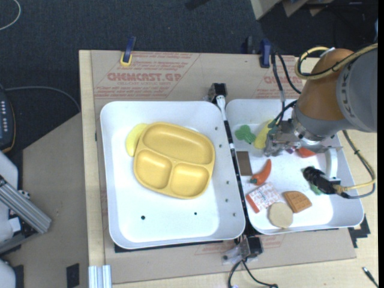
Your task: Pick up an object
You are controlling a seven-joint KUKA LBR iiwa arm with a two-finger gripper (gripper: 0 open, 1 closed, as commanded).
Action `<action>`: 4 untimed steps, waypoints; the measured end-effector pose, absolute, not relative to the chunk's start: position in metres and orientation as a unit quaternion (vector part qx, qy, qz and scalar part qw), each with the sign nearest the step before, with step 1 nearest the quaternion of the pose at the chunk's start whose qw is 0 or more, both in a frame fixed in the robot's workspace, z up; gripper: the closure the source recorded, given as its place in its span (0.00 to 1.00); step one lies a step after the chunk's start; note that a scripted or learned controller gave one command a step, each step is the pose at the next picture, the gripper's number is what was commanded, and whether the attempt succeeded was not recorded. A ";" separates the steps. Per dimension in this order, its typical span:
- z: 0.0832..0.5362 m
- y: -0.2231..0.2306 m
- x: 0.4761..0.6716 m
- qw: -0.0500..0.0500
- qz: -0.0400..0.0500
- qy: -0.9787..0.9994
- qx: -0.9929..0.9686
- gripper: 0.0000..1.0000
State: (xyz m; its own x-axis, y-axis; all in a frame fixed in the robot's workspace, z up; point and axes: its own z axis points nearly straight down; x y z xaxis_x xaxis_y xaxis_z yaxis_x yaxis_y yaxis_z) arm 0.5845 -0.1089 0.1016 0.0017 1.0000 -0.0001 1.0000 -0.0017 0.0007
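Desk (89,161), a pale board carrying two white bins side by side. Left bin (123,191): a yellow three-compartment tray (174,159) lies near its centre, toward the far edge, with a yellow curved piece (132,138) showing from under the tray's far-left edge. Arm (327,95), grey with an orange band, reaches in over the far-right corner of the right bin (339,212).

Tool (281,141): low over the far half of the right bin; whether it is apart or together cannot be told, and nothing is seen clamped in it. Just beside it on the left lies a small yellow piece (262,138), and next to that, nearer the left wall, a green piece (245,133). A red piece (306,152) shows at the tool's right, partly hidden.

Toward the near edge, apart from the tool: a round beige disc (280,215), a brown slice (297,201), a red-and-white packet (262,196), an orange-red pepper (262,171) and a brown block (243,162).
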 end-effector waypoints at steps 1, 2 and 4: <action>0.144 -0.113 0.584 0.001 0.001 0.707 0.708 1.00; 0.207 -0.111 0.584 0.002 0.001 0.708 0.707 1.00; 0.234 -0.076 0.551 -0.001 -0.001 0.707 0.707 1.00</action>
